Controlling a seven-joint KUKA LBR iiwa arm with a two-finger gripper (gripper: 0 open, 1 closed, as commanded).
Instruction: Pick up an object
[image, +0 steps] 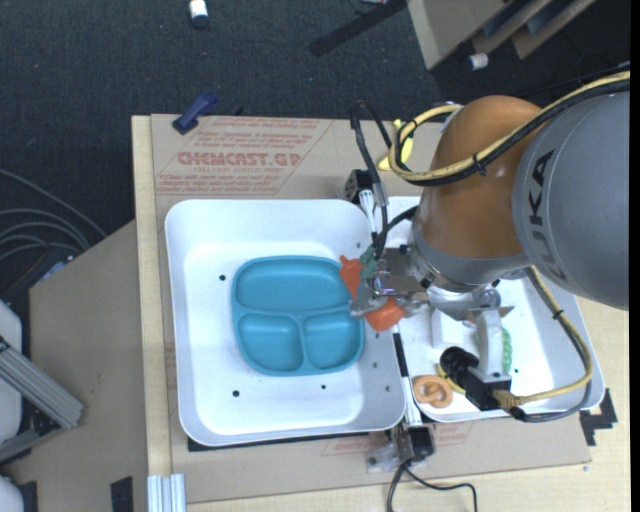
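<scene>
My gripper (372, 292) hangs over the right rim of the left bin (200, 400), just beside the blue divided plate (296, 313) that lies in that bin. An orange object (384, 316) sits between its fingers, one end sticking out below the gripper and the other end showing above it near the plate's upper right corner. The gripper is shut on it. The arm's grey and orange body hides much of the right bin (560, 330).
In the right bin a small tan ring-shaped piece (433, 392) lies near the front, and a green strip (505, 348) lies further right. A blue clip (194, 113) rests at the bench's far left corner. Cables run along the back rim.
</scene>
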